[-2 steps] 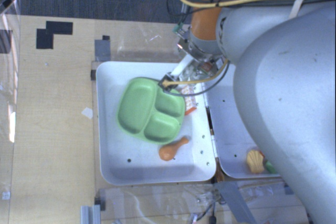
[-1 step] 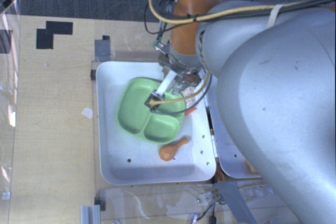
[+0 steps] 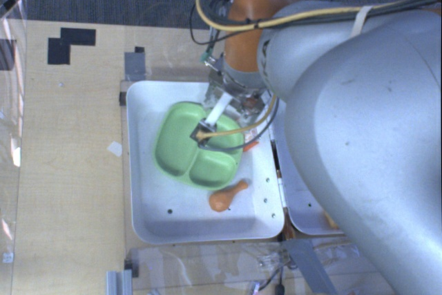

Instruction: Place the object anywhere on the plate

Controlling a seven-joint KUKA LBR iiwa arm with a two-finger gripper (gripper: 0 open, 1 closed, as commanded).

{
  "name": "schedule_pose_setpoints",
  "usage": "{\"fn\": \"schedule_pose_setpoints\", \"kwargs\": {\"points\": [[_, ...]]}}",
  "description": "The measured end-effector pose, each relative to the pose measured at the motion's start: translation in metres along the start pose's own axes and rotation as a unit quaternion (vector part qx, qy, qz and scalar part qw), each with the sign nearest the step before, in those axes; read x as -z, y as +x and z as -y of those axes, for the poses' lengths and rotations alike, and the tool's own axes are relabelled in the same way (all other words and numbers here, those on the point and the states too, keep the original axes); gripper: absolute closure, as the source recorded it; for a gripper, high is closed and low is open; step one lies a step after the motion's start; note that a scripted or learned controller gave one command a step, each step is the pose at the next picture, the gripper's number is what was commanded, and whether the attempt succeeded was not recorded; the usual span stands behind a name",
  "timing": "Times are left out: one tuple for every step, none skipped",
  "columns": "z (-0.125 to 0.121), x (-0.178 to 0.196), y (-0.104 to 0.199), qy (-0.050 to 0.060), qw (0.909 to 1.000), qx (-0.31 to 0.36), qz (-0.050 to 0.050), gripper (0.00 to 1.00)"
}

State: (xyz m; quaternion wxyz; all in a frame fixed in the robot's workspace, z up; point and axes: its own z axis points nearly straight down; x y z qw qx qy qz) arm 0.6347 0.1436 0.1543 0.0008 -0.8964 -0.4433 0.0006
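Observation:
A light green divided plate lies in the left white bin. On the bin floor just off the plate's near edge lies an orange-brown drumstick-shaped object. My gripper hangs over the plate's far right part, well away from that object. A thin orange-red thing pokes out by the plate's right rim, partly hidden under the wrist.
The right bin is mostly covered by my arm; a bit of orange shows at its near edge. The wooden bench spreads to the left, with black tape marks at its far side.

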Motion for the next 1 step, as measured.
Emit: {"fn": "schedule_pose_setpoints", "kwargs": {"points": [[-0.0009,0.0092,0.0009,0.001,1.0,0.001,0.0,1.0]]}}
